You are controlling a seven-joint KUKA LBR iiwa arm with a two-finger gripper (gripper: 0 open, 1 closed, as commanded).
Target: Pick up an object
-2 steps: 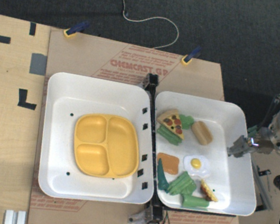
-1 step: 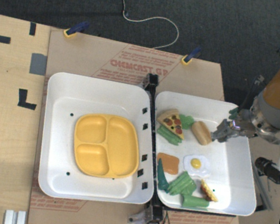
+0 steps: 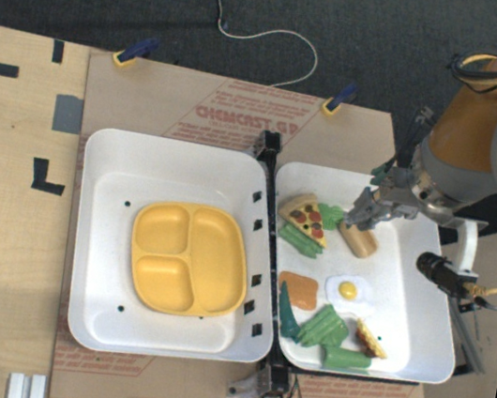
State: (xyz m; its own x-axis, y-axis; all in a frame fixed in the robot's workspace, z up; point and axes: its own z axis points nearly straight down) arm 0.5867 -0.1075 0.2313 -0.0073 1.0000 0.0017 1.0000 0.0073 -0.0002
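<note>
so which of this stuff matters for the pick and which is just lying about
In play: gripper, tan piece under it, right bin.
Lying about: pizza slice, fried egg, yellow tray, left bin.

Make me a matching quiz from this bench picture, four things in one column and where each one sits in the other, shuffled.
Things:
1. yellow divided plate
2. pizza slice
3. fried egg
4. end effector

Places:
A. right bin, far end near the divider
B. middle of the left bin
C. above the tan piece in the right bin
D. middle of the right bin

Pairs: 1-B, 2-A, 3-D, 4-C
</note>
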